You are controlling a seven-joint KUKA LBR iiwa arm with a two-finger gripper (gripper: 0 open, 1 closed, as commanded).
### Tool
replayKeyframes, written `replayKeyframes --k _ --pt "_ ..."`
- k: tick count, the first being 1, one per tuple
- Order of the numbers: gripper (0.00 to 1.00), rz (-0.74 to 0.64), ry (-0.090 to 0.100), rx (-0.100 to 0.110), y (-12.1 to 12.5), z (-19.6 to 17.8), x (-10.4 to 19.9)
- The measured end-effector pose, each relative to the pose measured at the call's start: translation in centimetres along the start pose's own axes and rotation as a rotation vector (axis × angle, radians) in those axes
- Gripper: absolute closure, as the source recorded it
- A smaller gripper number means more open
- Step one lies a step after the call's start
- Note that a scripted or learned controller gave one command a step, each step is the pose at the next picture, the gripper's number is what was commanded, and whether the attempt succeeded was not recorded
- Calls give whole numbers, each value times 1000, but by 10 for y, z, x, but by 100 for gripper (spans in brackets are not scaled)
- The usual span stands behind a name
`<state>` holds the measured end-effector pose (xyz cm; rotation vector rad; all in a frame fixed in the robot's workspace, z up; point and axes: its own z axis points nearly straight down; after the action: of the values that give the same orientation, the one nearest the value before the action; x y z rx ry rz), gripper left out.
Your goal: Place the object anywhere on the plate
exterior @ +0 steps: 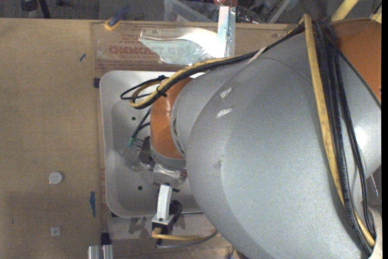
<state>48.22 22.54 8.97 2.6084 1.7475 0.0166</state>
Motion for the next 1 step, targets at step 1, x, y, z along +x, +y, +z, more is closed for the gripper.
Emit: replayKeyframes --k 1 --pt "0 0 0 0 0 0 0"
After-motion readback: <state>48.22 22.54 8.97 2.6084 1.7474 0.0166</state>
